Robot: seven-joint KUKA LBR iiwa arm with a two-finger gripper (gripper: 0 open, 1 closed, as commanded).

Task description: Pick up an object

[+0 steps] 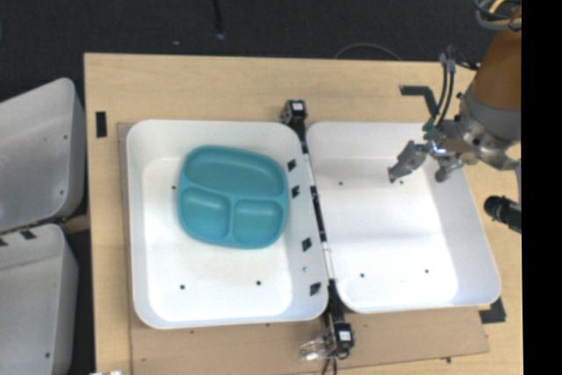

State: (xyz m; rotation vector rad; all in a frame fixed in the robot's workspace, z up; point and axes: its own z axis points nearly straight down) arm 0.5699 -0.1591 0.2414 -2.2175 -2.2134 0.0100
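The only thing to pick is the teal divided plate (234,195), lying flat in the left bin (158,294), toward its upper half, while the gripper (421,164) hangs over the upper right part of the right bin (439,277), well apart from the plate and with the centre divider (314,215) between them. Its jaws stand spread, with nothing between them. The main risk, as I judge it, is the plate's form: it is wide, low and smooth, with rounded corners and 3 shallow compartments (1 long one above, 2 smaller below), so 2 fingers coming straight down would likely meet a flat floor and close on air. A raised rim or a rib between compartments seems the only purchase, and hard, glossy-looking plastic could slip out of a thin pinch or tip as it rises. A descent where the gripper hangs now would find only bare white bin. The bins look like matte moulded plastic with rounded walls, sitting on a pale wood-toned surface (219,88).
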